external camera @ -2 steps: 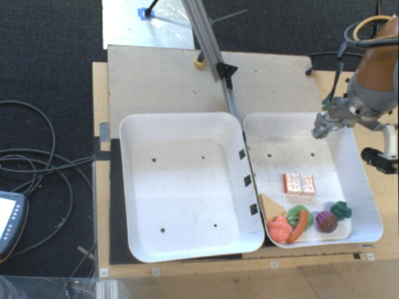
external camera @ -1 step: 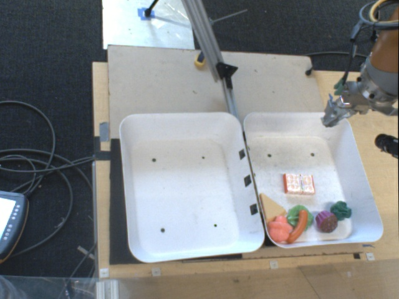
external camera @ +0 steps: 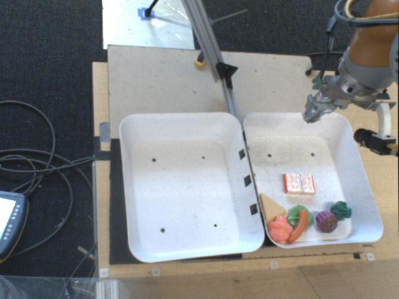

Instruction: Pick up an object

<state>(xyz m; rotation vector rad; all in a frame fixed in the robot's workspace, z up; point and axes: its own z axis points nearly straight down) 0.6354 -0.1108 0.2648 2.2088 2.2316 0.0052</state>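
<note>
Nothing is picked yet: the gripper [external camera: 313,112] hovers over the right bin's [external camera: 365,167] far rim, well apart from the toys [external camera: 305,220]; jaw state cannot be told.

A wooden bench [external camera: 162,80] fills mid-frame, bearing two white bins: left bin [external camera: 181,185], right bin [external camera: 365,185], touching.

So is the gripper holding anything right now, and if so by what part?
Nothing is held: the gripper hangs above the right bin's far rim, away from the toys.
</note>
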